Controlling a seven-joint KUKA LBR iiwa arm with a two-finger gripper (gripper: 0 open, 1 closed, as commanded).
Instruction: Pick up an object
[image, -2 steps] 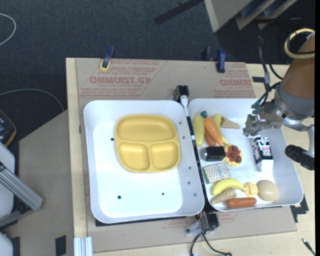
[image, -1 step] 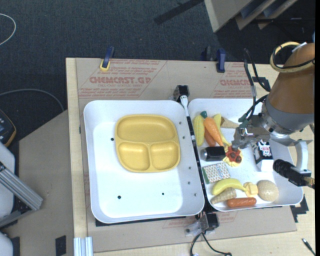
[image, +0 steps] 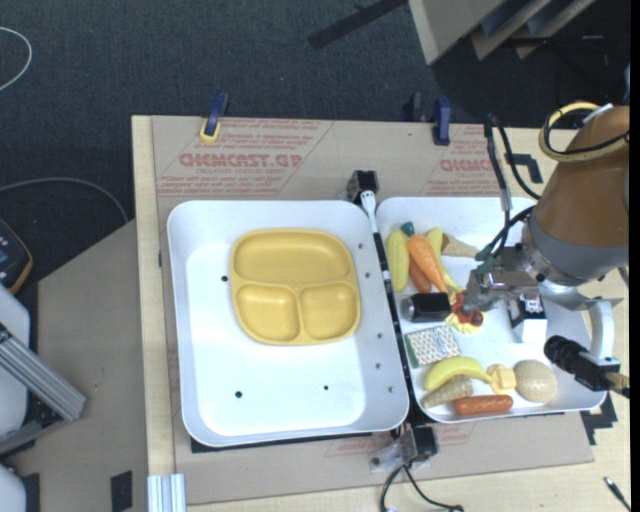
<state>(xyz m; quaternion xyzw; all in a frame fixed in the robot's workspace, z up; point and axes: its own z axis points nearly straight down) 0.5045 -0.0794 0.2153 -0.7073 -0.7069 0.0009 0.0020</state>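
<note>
The arm reaches in from three o'clock over the right bin. Its gripper hangs low above the middle of that bin, directly over a small red and yellow object. That object sits at the gripper's tip, but whether it is between the fingers cannot be told, nor whether the claw is open or closed.

The object is small, rounded, glossy red with a yellow patch toward ten o'clock. At its nine o'clock lies a black block; at its seven o'clock a flat patterned packet. Toward eleven o'clock lie a toy carrot and a yellow corn-like piece. Toward six o'clock lie a yellow banana, a red sausage and a tan round piece.

The left bin holds a yellow divided tray with three compartments, well apart from the gripper.
</note>
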